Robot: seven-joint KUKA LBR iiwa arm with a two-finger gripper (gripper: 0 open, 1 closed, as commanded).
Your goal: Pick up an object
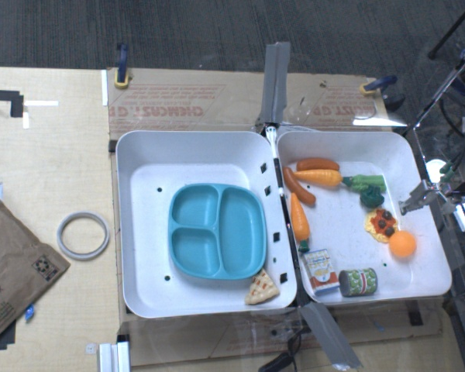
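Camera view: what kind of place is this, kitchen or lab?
Likely a robot-manipulation lab bench, not a kitchen: two white bins, left bin and right bin, clamped cardboard, toy food such as a plastic carrot and a divided teal plate.

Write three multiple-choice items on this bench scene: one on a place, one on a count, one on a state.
1. Where does the pizza slice lie?
A. On the blue tray
B. In the left bin, beside the tray's near corner
C. In the right bin

2. How many compartments has the blue tray?
A. Two
B. Three
C. Four

3. How does the green can rest?
A. Upright
B. On its side
C. Stacked on the orange

Answers: 1 B, it sits on the bin floor off the tray; 2 B, ridges split it in three; 3 B, its label faces up.
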